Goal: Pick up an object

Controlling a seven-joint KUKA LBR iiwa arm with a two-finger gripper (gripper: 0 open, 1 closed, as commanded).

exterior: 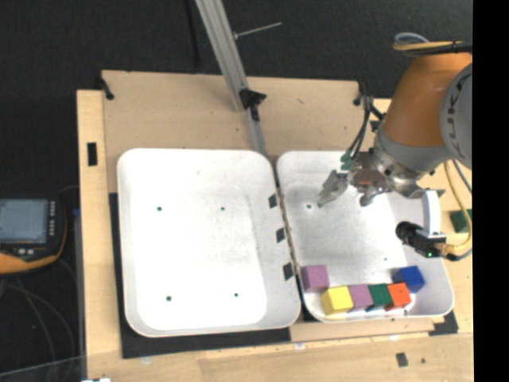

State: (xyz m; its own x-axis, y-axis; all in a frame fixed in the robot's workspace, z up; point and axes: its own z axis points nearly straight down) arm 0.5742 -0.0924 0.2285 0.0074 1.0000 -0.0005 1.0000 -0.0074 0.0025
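Observation:
Several small blocks lie along the near edge of the right bin (350,237): a purple block (316,276), a yellow block (337,299), a second purple block (360,296), a green block (380,294), an orange block (398,294) and a blue block (410,277). My gripper (347,192) hangs over the far half of the right bin, well above and behind the blocks. Its two fingers are spread apart with nothing between them.
The left bin (199,237) sits beside the right one, with black clips along the shared rim. A slanted metal rail (227,54) rises behind the bins. A handheld pendant (28,228) lies off the bench at the left.

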